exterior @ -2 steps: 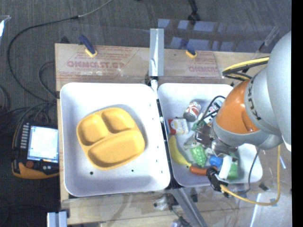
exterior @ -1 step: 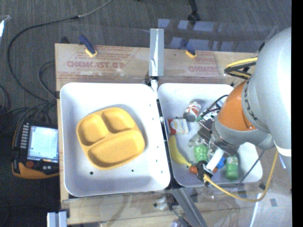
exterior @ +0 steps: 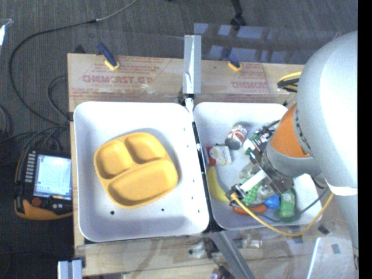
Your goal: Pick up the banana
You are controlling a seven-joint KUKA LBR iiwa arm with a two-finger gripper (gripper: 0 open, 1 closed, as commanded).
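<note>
The banana (exterior: 214,183) lies in the right bin (exterior: 204,116), along the left wall near the front, its yellow length running front to back. My gripper (exterior: 256,168) is low over the middle of that bin, to the right of the banana and apart from it. The grey wrist and orange band (exterior: 286,139) cover the gripper from above. Nothing of the banana is seen in its hold.
A red and white can (exterior: 236,135) and a small packet (exterior: 220,154) lie behind the banana. Green (exterior: 286,206), blue (exterior: 271,203) and orange (exterior: 246,209) items crowd the front of the right bin. The left bin (exterior: 81,156) holds a yellow divided plate (exterior: 136,168).
</note>
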